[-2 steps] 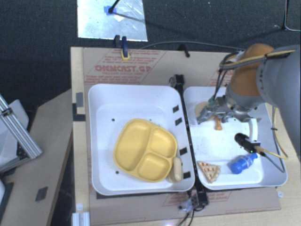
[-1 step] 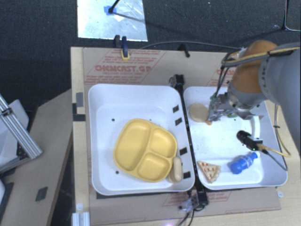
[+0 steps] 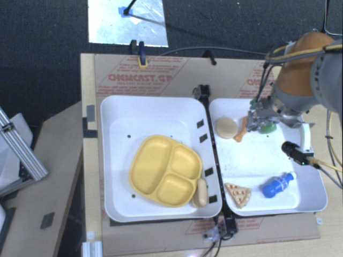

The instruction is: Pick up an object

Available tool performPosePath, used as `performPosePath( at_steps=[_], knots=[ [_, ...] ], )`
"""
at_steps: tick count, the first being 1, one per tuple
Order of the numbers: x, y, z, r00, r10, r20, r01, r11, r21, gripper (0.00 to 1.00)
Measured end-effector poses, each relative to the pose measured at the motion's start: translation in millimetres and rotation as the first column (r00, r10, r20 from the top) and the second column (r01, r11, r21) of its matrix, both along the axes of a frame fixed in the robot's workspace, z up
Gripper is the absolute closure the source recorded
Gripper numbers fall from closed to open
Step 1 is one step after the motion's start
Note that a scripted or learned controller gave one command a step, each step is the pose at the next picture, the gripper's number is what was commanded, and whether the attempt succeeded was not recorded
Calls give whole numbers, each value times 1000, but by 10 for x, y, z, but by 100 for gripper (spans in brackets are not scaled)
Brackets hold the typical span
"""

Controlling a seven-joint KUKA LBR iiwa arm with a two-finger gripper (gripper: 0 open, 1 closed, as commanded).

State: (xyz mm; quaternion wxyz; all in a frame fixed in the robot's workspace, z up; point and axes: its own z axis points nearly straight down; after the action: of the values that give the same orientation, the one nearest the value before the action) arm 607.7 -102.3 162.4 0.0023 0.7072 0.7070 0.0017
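Right, the gripper [image 3: 261, 123] is down low over the far end of the right bin [image 3: 316, 197], hanging off the grey arm [image 3: 327, 84] with its orange band [image 3: 300, 58] bulging above the wrist. I judge this as the reach-and-descend part of the pick: the tool sits just beside an orange carrot-like piece [image 3: 240, 131], and there's a green scrap [image 3: 268, 126] right under the mechanism. How the gripper stands, spread or closed, I cannot tell from up here; the wrist hides it, and nothing is plainly gripped. The likeliest target looks like that orange piece or the green bit, but it's a guess. The next move calls for settling squarely over one item and closing on it cleanly, with the bin wall close by and the round tan bun [image 3: 226, 127] touching or nearly touching the orange piece, so a crowded grab is the risk. Now the contents. Same right bin, near side: a blue bottle [image 3: 277, 185] lying on its side, and a pizza slice [image 3: 238, 194] down in the near left corner, well apart from the gripper. Over in the left bin [image 3: 115, 143]: a yellow divided tray [image 3: 163, 170], tilted a little, with nothing in its compartments, and a pale bread roll [image 3: 201, 192] tucked against the tray's near right edge, by the divider between the bins.
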Motion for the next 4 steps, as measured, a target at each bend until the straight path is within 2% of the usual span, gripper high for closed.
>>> performPosePath(
  at_steps=[1,2,3,4],
  knots=[
    [-47,-88,538,1000,0,1,0,1000,-1,100],
    [-37,-90,680,1000,4,-2,-4,1000,0,100],
    [23,399,760,1000,10,-2,-10,1000,2,100],
    [66,949,635,1000,10,-5,-10,1000,3,100]
  ],
)
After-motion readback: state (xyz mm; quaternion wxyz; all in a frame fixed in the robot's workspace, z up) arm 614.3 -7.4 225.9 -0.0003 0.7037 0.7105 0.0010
